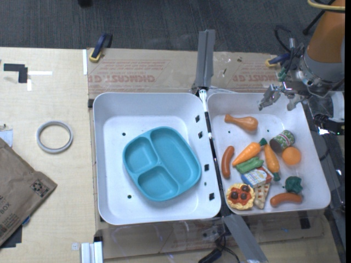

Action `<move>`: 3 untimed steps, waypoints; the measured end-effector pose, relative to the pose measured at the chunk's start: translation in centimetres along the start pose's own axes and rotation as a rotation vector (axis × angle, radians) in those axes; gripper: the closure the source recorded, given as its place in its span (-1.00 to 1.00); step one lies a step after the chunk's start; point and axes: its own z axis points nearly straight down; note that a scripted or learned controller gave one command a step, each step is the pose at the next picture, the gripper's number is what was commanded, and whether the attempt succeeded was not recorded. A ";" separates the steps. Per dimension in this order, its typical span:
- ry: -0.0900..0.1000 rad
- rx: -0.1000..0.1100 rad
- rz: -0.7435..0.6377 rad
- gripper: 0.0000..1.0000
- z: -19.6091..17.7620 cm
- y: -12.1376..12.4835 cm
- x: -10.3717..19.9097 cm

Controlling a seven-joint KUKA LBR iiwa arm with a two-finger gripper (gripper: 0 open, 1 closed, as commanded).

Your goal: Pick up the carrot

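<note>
Orange among the toy food, we see the carrot [246,153] in the right bin [318,163] — the gripper [279,96] hovers at the rim, fingers apart, holding nothing.

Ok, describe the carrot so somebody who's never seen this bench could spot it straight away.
Look in the right-hand white bin, near its middle. The carrot lies at a slant beside a reddish sausage, just above a green pepper. It is bright orange, tapers to a point and has a green stem end.
</note>
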 end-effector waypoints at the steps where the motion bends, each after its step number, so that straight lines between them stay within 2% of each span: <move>1: 0.000 -0.003 0.129 -1.00 11.5 -3.1 1.1; 2: 0.000 0.000 0.173 -1.00 11.6 -7.2 5.4; 3: 0.000 0.002 0.178 1.00 10.8 -7.2 5.3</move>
